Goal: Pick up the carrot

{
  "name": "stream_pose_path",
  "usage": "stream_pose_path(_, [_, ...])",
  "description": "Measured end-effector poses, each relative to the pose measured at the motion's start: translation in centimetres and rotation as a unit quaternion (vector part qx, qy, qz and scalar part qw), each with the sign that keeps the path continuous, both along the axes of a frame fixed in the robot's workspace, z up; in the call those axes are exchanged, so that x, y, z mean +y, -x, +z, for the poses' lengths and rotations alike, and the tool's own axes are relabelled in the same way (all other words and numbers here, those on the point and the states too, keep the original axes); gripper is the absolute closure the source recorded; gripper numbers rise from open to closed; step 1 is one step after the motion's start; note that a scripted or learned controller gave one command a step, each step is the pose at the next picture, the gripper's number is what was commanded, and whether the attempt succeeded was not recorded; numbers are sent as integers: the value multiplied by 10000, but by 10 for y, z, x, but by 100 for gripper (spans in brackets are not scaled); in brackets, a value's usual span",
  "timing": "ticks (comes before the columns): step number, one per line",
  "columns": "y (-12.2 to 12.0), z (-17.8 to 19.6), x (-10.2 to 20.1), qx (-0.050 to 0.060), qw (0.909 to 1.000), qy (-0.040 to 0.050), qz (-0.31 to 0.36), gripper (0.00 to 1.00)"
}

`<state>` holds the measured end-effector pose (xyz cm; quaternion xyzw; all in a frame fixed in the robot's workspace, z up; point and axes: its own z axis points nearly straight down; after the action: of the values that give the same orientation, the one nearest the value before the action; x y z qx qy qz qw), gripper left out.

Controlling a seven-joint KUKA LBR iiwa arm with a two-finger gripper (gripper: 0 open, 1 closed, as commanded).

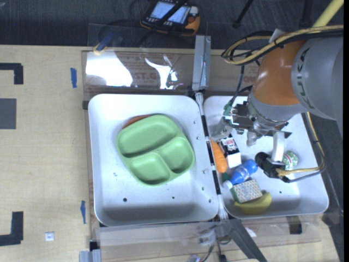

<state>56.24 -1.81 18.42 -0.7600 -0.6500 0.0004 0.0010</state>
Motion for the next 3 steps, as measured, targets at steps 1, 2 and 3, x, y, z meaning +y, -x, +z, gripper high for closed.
stream_pose_path(1, [74, 4, 10, 6, 9992, 1, -406, 0])
stream_pose_path(2, [81, -97, -75, -41, 9952, 10, -981, 0])
stream_pose_path(3, [81, -97, -75, -42, 9952, 11, -979, 0])
